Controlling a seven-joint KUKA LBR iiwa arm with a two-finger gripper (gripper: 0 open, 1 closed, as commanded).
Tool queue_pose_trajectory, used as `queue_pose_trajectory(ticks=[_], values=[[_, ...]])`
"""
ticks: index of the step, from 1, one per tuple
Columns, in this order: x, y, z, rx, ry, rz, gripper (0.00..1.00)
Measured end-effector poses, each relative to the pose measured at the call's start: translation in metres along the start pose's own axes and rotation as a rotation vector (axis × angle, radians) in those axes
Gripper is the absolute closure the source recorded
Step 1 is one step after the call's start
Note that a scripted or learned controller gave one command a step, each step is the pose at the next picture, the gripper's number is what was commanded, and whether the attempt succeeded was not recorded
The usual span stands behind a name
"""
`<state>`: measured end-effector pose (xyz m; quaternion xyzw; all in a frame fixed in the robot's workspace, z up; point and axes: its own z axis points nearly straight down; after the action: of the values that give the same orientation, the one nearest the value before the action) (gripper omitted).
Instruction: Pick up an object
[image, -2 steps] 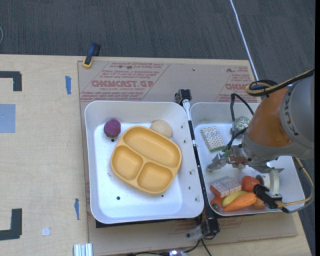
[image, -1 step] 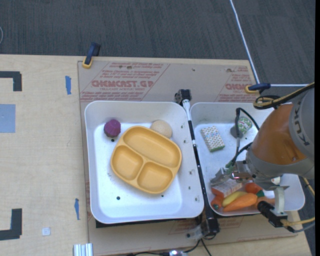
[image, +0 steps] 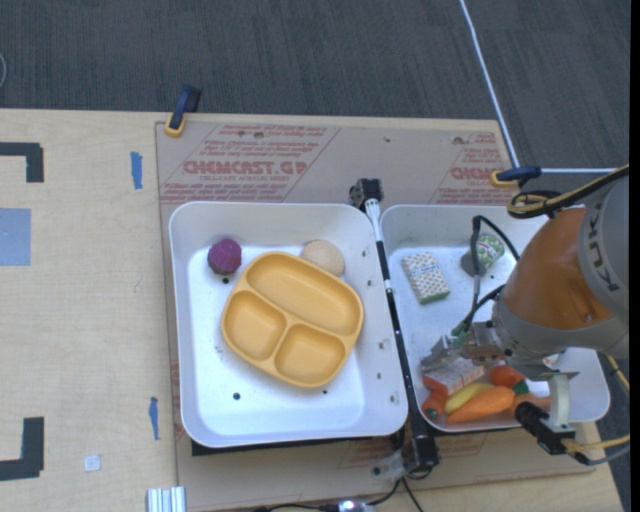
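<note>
Orange-banded arm (image: 562, 285) covers much of the right bin (image: 445, 235); pincer (image: 455, 352) indistinct.

The left bin (image: 190, 330) and the right bin (image: 445, 235) are smooth white plastic with a slight sheen. The yellow divided plate (image: 292, 318) is smooth, matt plastic. The purple ball (image: 224, 255) looks dull and slightly rough. The toy carrot (image: 485, 402) is glossy orange plastic. Under the bins lies matt brown cardboard (image: 260, 160) printed in red, on a table (image: 70, 330) of pale, wood-like board. The floor (image: 300, 50) is coarse grey carpet.
</note>
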<state>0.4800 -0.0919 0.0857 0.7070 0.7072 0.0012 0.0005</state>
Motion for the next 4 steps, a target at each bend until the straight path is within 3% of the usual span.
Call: queue_pose_trajectory(ticks=[2,3,4], values=[[-0.001,0.000,0.000,-0.001,-0.001,0.000,0.00],[-0.002,0.002,-0.011,-0.007,-0.003,0.000,1.00],[0.074,0.000,-0.099,0.001,0.000,-0.001,1.00]])
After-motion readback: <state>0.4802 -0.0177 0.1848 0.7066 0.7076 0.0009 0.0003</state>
